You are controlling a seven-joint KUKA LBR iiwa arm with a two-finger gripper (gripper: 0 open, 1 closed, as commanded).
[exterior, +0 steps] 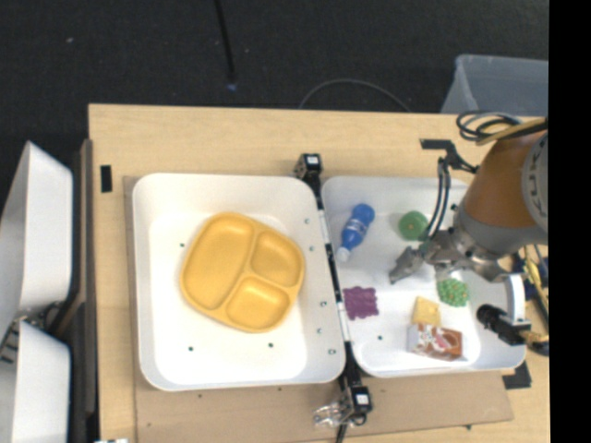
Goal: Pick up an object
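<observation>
Your left bin [157, 358] holds the yellow tray [242, 270]; in the right bin [388, 363] come the purple piece [360, 302], then the blue bottle [355, 228], lying with its long axis slanting from lower left to upper right. Further right, your gripper [411, 264] hangs between the green ball [413, 223] above it and the packet [434, 330] below, the ball being the nearer pick. You can't tell how wide the jaws stand, and nothing shows between them.

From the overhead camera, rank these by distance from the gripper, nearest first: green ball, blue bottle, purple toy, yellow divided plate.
Measured from the gripper in the right bin:
1. Green ball, just behind it, toward the bin's far wall.
2. Purple toy and blue bottle, both by the bin's left wall; too close to call.
3. Yellow divided plate, in the left bin, clearly farthest.
</observation>
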